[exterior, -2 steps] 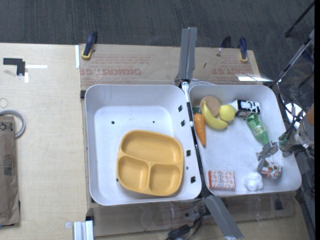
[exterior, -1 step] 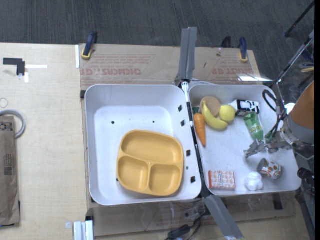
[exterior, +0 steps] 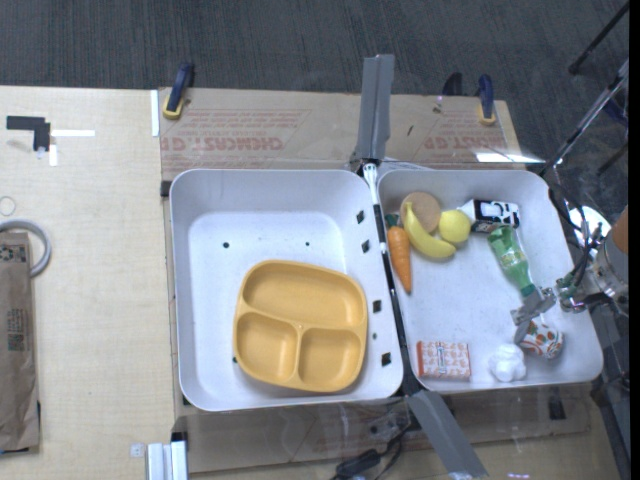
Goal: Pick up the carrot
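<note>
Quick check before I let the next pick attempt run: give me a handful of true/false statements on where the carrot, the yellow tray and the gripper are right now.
1. The carrot lies in the right bin, against its left wall. True.
2. The gripper is over the carrot. False: it is near the right bin's right side, by the green bottle, well away from the carrot.
3. The yellow divided tray sits in the left bin. True.
4. The carrot rests on the yellow tray. False: it is in the other bin, next to the banana.
5. The banana touches a yellow lemon. True.
</note>
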Robot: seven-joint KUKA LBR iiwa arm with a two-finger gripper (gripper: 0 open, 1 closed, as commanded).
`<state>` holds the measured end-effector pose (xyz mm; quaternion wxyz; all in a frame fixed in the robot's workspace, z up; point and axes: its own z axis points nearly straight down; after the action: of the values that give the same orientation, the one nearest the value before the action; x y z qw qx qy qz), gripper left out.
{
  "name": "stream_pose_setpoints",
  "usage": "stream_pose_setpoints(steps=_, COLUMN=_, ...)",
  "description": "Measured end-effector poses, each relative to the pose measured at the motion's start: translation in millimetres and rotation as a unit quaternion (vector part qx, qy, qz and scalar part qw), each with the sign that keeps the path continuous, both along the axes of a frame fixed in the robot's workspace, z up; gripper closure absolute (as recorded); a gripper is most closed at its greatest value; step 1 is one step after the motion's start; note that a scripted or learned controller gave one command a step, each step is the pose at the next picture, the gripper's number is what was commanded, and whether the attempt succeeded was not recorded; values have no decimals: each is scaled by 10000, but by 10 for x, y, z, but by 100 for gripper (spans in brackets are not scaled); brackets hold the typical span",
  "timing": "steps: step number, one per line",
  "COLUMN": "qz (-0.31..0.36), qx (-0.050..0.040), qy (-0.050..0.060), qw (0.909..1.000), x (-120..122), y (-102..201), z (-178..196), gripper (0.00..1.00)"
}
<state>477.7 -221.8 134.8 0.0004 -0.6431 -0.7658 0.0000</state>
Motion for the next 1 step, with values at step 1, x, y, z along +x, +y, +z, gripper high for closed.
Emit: stream_pose_setpoints(steps=1, qz=-17, qx=-4, qy=-7, qw=10000, x=7, y=-4, z=90, gripper=100)
